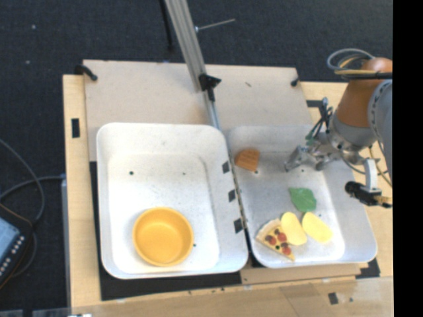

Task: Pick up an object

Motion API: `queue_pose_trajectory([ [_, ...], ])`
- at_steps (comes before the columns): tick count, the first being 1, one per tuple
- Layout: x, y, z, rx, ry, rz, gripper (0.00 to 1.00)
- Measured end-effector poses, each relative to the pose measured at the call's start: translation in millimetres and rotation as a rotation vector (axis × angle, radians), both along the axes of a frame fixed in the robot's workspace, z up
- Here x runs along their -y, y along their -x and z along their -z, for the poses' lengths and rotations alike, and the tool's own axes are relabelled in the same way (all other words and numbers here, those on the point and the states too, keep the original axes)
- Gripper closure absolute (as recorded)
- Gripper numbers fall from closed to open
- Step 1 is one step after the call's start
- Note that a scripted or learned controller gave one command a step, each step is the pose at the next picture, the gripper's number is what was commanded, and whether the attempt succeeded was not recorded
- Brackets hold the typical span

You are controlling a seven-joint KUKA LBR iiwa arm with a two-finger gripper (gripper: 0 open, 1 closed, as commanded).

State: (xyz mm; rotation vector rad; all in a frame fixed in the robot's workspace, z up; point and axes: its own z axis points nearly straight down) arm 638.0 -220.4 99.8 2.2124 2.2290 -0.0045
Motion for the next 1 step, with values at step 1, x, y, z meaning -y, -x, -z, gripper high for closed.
queue_pose_trajectory([
  [1,1.2,-1.8,-14.0,0.007,0.004,-0.003,1.0],
])
